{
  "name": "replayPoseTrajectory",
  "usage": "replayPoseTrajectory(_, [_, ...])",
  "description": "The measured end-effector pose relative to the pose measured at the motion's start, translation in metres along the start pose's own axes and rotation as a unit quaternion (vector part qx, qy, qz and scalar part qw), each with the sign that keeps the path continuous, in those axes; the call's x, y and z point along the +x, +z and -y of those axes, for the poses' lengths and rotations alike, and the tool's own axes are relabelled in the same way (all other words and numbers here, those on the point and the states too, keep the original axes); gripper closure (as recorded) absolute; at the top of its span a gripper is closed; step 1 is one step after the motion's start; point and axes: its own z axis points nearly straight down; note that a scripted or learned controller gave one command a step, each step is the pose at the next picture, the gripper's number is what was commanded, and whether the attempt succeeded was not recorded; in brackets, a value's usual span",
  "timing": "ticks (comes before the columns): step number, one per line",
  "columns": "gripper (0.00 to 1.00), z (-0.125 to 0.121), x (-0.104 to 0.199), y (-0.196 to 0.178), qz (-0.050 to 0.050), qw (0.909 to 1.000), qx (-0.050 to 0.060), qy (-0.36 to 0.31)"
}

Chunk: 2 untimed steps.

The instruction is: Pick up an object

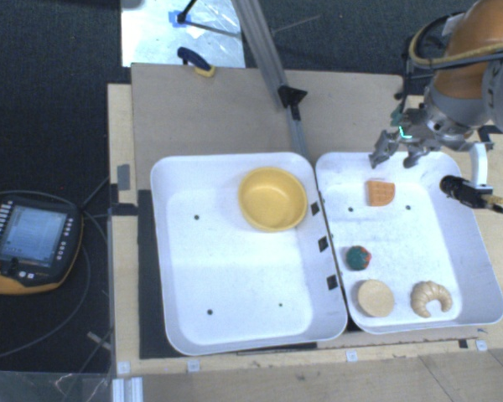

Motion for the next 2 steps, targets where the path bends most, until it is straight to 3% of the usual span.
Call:
replayPoseTrajectory(1, [0.0,0.0,0.0,0.0,0.0,1.0,0.0,0.0])
replayPoseTrajectory(2, [0.0,0.007,0.004,0.059,0.0,1.0,0.002,0.0])
